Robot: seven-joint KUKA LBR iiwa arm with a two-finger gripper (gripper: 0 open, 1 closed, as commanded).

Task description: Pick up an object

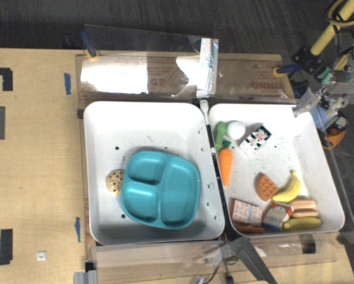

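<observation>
Two white bins sit side by side on a wooden bench [29,176]. Beyond the right bin's [325,158] far right corner the gripper [328,96] is seen; its state cannot be told. Well left of it lie a banana [288,189], a carrot [225,165] and a teal plate [160,188].

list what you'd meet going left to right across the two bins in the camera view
cookie → teal divided plate → carrot → white ball → black and white dice → waffle → banana. The pile at the right bin's front edge overlaps, so I left it out.
</observation>
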